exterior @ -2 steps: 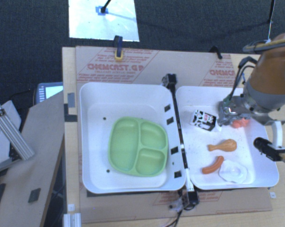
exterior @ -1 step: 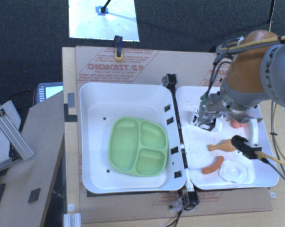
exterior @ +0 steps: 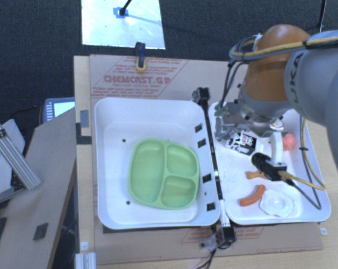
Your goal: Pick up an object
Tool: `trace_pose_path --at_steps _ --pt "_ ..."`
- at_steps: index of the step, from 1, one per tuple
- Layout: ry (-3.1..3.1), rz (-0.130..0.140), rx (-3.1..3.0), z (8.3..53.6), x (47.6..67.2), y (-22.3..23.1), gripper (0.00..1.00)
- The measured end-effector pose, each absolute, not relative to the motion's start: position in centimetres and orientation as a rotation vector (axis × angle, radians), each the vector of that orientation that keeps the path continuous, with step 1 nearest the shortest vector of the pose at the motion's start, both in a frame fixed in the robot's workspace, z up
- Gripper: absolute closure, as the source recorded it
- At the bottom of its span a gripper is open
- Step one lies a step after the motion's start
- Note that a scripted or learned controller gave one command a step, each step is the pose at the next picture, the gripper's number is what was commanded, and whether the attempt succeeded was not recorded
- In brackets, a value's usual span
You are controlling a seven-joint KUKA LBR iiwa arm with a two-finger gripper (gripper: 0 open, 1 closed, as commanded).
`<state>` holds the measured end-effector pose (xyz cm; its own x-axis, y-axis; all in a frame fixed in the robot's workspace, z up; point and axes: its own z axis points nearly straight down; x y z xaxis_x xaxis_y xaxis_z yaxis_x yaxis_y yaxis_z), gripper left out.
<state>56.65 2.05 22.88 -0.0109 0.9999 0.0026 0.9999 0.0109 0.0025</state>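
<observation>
Grey and orange, the arm (exterior: 303,66) bends down from the right over the right bin (exterior: 320,206), its wrist hanging above the bin's far half. Whether the jaws are open or closed cannot be told. An orange sausage (exterior: 251,195) lies at the bin's near edge, beside a white lid (exterior: 277,204). A green divided plate (exterior: 163,173) sits in the left bin (exterior: 110,150).

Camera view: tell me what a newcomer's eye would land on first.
The pale green divided tray lying alone in the left bin stands out most. Next comes the grey arm with its orange band, reaching in from the right over the right bin, where an orange sausage-shaped toy and small white pieces lie.
</observation>
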Motion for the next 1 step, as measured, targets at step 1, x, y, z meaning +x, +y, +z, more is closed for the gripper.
trace_pose_path --at_steps 1 --pt "-2.232 -0.006 -2.212 23.00 58.17 6.28 1.00"
